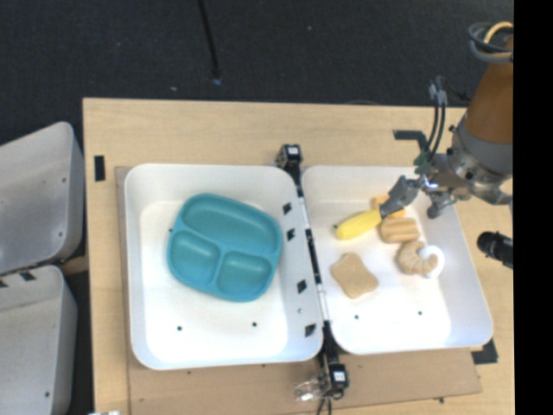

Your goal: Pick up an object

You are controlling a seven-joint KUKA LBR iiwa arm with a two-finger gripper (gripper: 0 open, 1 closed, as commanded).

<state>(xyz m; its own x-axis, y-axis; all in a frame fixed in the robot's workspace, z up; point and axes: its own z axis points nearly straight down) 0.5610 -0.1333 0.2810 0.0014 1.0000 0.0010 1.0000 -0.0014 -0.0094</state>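
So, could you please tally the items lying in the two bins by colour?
Teal: 1, the divided plate.
Yellow: 1, the banana.
Tan: 3, the bread slice, the croissant and the roll.
Total: 5.

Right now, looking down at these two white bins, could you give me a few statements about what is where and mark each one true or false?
1. The blue divided plate lies in the left bin. True.
2. The yellow banana lies on the blue plate. False: it lies in the right bin.
3. The slice of toast is in the same bin as the banana. True.
4. The gripper hangs over the left bin. False: it is over the right bin, near the banana.
5. The croissant lies outside both bins. False: it lies in the right bin.
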